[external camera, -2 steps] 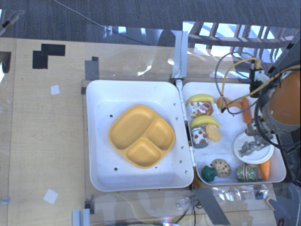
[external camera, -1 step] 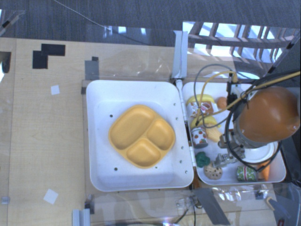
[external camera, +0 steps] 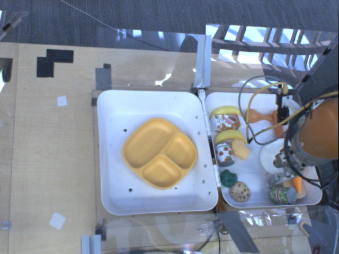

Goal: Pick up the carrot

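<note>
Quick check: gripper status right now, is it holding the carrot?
Gripper: low in the right bin, by the carrot; open, shut or holding cannot be told, the arm hides it.

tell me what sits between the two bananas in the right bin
In the camera view, a small red-patterned white cup sits between the upper yellow banana and the lower yellow banana.
</note>
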`<action>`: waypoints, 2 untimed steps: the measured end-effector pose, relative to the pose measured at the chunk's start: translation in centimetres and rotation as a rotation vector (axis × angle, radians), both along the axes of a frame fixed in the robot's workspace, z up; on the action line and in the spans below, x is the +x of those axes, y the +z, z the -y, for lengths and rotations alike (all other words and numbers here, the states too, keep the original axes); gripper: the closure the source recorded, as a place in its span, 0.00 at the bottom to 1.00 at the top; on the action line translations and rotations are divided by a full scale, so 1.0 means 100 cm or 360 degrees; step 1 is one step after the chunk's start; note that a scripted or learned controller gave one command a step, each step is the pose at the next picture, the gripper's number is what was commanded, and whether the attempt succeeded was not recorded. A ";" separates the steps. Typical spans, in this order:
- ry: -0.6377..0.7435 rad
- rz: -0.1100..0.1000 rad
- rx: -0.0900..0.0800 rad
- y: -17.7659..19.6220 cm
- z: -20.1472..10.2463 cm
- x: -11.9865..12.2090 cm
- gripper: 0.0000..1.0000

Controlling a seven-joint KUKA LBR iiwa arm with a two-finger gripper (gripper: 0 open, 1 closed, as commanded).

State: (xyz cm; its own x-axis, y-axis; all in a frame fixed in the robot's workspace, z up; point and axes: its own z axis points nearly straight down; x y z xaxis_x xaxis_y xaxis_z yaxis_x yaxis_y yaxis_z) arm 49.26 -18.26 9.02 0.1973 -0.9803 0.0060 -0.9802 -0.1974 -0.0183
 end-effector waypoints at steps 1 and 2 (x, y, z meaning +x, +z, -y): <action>0.0480 -0.0017 0.0000 0.035 -0.025 0.001 1.00; 0.0592 0.0005 -0.0005 0.016 -0.031 0.001 1.00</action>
State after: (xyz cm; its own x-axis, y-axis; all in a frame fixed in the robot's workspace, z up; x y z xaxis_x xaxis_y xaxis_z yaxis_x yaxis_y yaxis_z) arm 49.38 -15.18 10.62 0.5399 -0.8417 0.0102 -0.8414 -0.5400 -0.0202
